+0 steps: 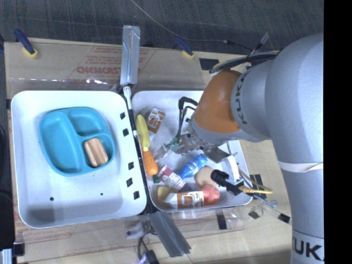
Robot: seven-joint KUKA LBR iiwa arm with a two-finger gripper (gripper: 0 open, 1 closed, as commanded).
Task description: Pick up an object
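The hand (177,143) hangs low in the right bin (165,99), over the clutter near its middle, but the orange-banded wrist covers most of it; whether it grips anything cannot be told. By the look of things the pick is not finished: the yellow banana (142,132), carrot (150,162), blue bottle (193,166) and ketchup bottle (193,198) all lie on the bin floor. The arm hides the bin's right part. The left bin (33,202) carries a blue plate (60,142).
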